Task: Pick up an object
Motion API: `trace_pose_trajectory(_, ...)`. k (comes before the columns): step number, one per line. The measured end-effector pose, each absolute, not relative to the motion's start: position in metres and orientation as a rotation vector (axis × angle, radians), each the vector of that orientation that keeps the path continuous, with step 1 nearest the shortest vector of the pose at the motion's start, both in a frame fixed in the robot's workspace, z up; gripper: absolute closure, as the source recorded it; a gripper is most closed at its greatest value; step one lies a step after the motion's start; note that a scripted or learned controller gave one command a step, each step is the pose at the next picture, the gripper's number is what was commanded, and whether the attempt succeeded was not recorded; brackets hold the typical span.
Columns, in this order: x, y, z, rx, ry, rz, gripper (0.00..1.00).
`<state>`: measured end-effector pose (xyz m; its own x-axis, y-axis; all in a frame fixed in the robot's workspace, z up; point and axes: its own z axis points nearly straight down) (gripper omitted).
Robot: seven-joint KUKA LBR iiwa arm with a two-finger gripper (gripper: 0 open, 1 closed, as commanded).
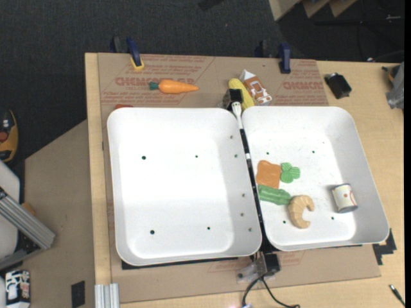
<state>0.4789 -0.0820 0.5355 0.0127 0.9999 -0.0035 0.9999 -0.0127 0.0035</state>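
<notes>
The right bin (334, 124) holds an orange block (268, 173) with a green leafy piece (290, 172) beside it. A green pod-like toy (274, 196) lies just below them. A tan croissant (300, 210) rests near the bin's front. A small white can with a red mark (344, 197) lies on its side to the right. The left bin (180, 178) is a plain white tray with a few dark dots.
Behind the bins on the cardboard lie a toy carrot (173, 86), a yellow banana-like toy (241, 90) and a small brown-and-white packet (255, 90). Blue clamps (135, 53) (284, 56) hold the board's back edge. A black block (338, 85) sits at the back right.
</notes>
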Motion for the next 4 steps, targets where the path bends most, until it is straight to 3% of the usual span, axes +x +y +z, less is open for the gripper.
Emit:
trace_pose_trajectory(1, 0.480, -0.075, 0.535, 2.219, 2.219, 0.002, 0.00)
trace_pose_trajectory(2, 0.478, 0.055, 0.373, 2.216, 2.246, -0.019, 0.00)
trace_pose_trajectory(3, 0.480, 0.048, 0.392, 2.219, 2.221, 0.004, 1.00)
trace_pose_trajectory(4, 0.480, 0.082, 0.510, 2.209, 2.221, 0.022, 1.00)
